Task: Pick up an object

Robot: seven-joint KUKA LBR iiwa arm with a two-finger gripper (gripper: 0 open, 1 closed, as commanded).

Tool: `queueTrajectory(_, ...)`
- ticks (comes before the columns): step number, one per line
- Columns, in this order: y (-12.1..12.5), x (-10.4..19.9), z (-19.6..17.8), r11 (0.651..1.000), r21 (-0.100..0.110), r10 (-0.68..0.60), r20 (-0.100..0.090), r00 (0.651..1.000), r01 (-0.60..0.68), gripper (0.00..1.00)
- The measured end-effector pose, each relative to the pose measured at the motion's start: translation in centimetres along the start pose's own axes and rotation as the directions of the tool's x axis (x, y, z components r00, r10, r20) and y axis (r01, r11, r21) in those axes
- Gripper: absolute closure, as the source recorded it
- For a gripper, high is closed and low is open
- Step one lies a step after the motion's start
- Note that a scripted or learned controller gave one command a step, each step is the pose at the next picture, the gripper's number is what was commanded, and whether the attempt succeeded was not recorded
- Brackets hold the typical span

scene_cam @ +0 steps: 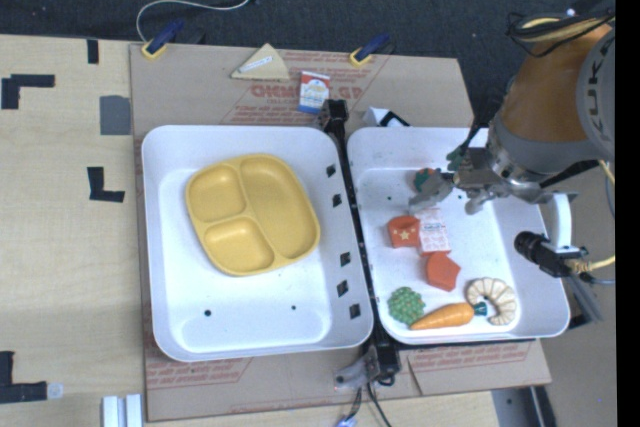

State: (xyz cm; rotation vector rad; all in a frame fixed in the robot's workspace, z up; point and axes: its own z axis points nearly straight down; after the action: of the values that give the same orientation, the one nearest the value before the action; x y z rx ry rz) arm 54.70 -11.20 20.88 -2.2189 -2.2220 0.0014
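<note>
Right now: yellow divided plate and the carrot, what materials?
Yellow divided plate: likely moulded plastic, matte-smooth, uniform colour with soft rounded compartment ridges. Carrot: looks like a plastic toy, even orange with a slight sheen; could be rubber.

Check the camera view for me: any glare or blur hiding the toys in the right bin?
Camera view: lighting even and soft, no glare on the right bin; carrot and red block fairly sharp; gripper region looks soft and cluttered, with the small dark-green toy there hard to make out.
</note>
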Motion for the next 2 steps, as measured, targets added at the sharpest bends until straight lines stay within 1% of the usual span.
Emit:
queueTrajectory(1, 5.6, 0.0, 11.4, 1.0, -0.003, -0.001, 0.001, 1.0, 0.001, 0.0)
queueTrajectory(2, 1.4, 1.1, 12.2, 1.0, -0.007, 0.001, 0.003, 1.0, -0.001, 0.0)
